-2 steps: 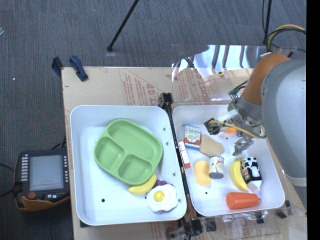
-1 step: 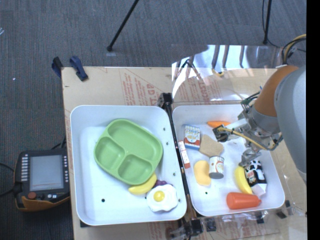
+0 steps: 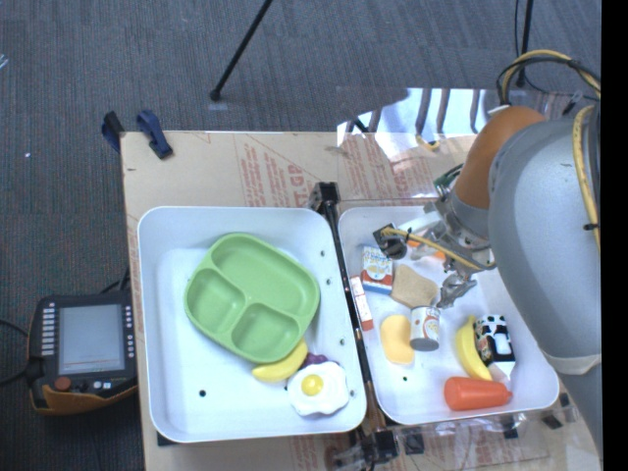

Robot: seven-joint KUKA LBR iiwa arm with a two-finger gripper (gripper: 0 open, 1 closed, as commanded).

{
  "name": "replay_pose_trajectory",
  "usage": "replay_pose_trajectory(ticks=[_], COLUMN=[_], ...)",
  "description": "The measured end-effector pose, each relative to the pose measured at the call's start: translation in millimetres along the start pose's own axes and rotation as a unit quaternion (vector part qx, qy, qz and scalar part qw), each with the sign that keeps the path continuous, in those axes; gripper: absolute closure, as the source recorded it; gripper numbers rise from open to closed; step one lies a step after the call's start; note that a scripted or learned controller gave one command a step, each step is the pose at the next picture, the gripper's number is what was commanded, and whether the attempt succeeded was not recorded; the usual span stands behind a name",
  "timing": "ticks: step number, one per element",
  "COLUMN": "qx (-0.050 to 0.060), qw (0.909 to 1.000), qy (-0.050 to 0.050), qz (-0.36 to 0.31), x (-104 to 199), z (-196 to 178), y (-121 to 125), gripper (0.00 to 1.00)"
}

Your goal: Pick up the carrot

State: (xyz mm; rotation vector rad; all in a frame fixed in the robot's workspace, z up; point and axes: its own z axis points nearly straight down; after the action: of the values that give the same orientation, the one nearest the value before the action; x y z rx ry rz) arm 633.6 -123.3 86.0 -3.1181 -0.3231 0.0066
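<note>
The carrot [image 3: 476,392], a stubby orange-red piece, lies at the front right corner of the right bin [image 3: 392,405]. My gripper [image 3: 453,289] hangs over the middle of that bin, just right of a slice of toast [image 3: 413,286] and above a small can [image 3: 425,328]. It is well behind the carrot and apart from it. The grey arm with its orange band covers the bin's right side.
Around the carrot lie a banana [image 3: 470,352] and a black-and-white carton [image 3: 494,340]. A yellow piece [image 3: 396,340], a small box [image 3: 377,263] and a red-white stick [image 3: 360,299] lie further left. The left bin holds a green divided plate [image 3: 252,297], another banana [image 3: 281,365] and a fried egg [image 3: 316,387].
</note>
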Motion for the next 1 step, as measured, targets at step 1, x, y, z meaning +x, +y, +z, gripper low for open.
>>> replay_pose_trajectory(ticks=[1], qx=[0.001], qw=[1.0000], qy=[-0.003], qz=[-0.001], x=[-1.2], z=[-8.8], y=[0.2], gripper=[1.00])
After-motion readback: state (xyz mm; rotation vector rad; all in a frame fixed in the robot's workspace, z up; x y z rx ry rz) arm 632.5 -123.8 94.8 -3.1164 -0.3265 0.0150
